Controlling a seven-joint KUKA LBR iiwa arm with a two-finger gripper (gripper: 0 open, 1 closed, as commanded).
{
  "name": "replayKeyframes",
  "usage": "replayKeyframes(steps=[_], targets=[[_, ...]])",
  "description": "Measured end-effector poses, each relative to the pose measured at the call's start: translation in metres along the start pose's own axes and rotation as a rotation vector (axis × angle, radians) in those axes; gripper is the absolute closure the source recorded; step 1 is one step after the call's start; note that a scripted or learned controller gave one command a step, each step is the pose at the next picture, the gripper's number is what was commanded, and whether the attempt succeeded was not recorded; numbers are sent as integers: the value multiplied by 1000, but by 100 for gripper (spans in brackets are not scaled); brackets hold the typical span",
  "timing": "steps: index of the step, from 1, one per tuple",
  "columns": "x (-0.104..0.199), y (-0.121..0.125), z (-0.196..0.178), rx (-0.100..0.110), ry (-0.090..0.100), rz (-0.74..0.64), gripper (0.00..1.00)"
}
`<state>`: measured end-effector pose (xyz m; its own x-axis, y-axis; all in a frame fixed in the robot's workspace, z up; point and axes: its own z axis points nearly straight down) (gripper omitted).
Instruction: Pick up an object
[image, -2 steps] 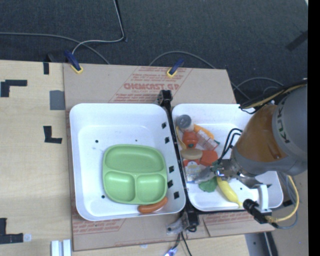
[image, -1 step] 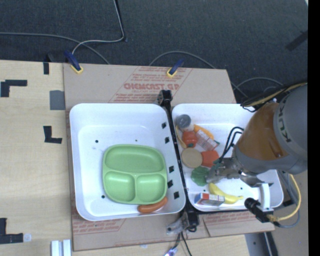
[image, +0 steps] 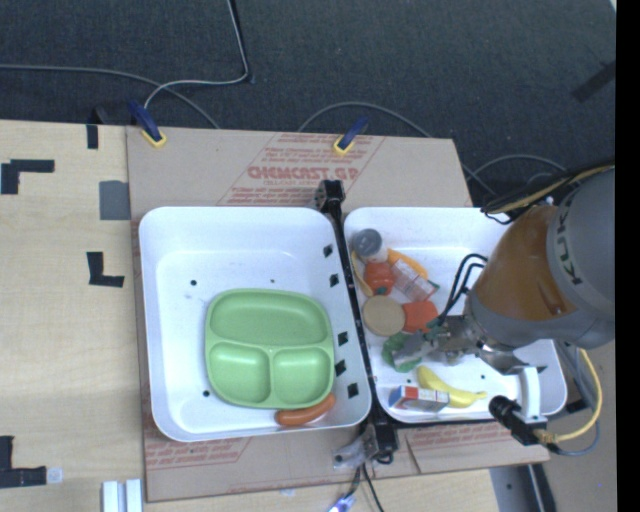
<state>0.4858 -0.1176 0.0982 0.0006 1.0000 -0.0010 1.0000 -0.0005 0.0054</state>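
Note:
My gripper (image: 425, 345) reaches low into the right bin (image: 440, 225) from the right, over the pile of small items. Its tip sits among a green toy (image: 403, 348), a red piece (image: 420, 314) and a tan round disc (image: 383, 316). A yellow banana (image: 447, 387) lies just in front of it, next to a small white, red and blue box (image: 417, 399). Farther back are an orange item (image: 378, 277), a clear packet (image: 408, 279) and a grey round cap (image: 367, 242). The arm hides the bin's right half.
The left bin (image: 180, 240) holds a green divided plate (image: 270, 346), with an orange sausage (image: 304, 413) by its front edge. A black divider (image: 345, 290) runs between the bins. Cardboard lies under both bins, with yellow-blue clamps (image: 349, 140) at its back edge.

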Motion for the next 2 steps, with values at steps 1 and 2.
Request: replayKeyframes(steps=[1, 2], targets=[[4, 79, 12, 0, 0, -2, 0], [19, 39, 12, 0, -1, 0, 0]])
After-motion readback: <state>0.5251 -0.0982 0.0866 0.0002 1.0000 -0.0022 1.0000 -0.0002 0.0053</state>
